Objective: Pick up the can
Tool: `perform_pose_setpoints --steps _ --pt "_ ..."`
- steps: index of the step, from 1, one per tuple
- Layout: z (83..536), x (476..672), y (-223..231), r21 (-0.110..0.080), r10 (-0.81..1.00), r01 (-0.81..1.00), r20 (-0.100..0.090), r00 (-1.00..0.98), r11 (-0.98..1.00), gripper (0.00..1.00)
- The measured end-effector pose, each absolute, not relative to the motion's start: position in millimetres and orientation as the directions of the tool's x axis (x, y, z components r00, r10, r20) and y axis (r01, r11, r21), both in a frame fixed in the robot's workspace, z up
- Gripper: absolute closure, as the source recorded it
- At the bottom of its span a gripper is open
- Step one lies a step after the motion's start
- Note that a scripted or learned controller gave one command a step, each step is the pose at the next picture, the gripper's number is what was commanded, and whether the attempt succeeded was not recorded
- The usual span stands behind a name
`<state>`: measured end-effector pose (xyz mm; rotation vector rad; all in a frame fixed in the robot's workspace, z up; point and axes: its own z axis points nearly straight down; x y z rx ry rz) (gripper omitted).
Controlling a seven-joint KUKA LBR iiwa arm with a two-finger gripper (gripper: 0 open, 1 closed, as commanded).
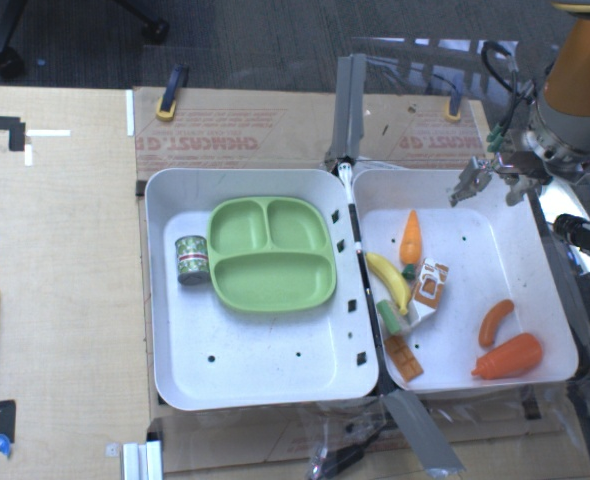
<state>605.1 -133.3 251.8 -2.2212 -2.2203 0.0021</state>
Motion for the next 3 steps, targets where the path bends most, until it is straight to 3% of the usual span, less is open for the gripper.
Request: perform_pose_setpoints --steps 1,2,3 --pt "129.7 538.8 -112.0 -0.004 1.0 1.0 0.0 0.014 -0.014 0.0" --pt "93.1 523.6 -93.1 0.0 0.849 0.849 0.002 0.528 -0.528 0.0" --pt "100.7 522.6 -94.8 -0.003 0.847 0.847 0.0 0.532 -0.532 1.0"
